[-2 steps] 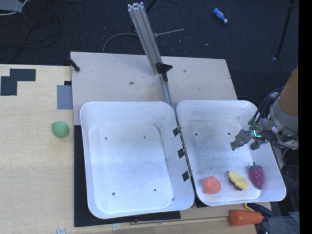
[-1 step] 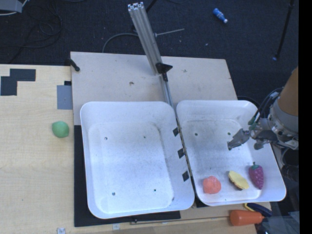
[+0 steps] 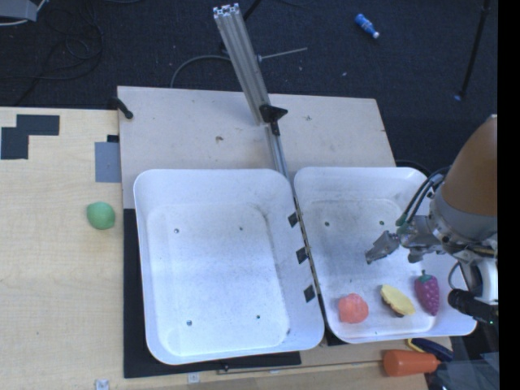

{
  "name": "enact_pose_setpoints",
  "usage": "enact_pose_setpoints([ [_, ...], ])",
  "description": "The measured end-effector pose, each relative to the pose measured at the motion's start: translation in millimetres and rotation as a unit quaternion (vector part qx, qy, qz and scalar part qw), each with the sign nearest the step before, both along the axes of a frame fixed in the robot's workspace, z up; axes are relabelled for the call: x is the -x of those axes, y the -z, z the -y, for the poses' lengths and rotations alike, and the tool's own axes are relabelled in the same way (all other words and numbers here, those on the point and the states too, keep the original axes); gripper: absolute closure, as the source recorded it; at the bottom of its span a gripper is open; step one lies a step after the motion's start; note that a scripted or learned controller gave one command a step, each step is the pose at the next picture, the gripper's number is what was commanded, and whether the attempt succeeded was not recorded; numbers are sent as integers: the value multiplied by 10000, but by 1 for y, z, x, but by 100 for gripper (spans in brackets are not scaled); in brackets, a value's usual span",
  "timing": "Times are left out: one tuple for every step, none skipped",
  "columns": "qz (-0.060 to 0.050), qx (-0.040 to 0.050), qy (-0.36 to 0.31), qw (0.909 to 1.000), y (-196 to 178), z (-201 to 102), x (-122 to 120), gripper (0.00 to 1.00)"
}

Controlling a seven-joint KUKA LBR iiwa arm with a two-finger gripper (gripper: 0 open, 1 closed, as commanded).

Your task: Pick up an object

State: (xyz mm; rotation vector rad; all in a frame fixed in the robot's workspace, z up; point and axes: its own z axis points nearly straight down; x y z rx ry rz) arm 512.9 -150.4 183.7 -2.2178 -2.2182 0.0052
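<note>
Three small objects lie along the near edge of the right bin (image 3: 357,185): a round orange-red fruit (image 3: 353,308), a yellow piece (image 3: 397,301) and a purple grape bunch (image 3: 427,292). My gripper (image 3: 380,250) hangs over the right bin's middle, up and left of the yellow piece, reaching in from the right under the grey wrist and orange band. Nothing shows between its fingers. The grape bunch lies just below the wrist.
The left bin (image 3: 154,210) sits beside the right one. A green ball (image 3: 101,215) rests on the wooden bench at the left. An orange object (image 3: 410,362) lies in front of the right bin. A metal rail (image 3: 248,63) slants down to the bins' divider.
</note>
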Motion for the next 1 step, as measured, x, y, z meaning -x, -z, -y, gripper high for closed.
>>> enact_pose_setpoints([
  [9,2,0,10000,42,2,2,0],
])
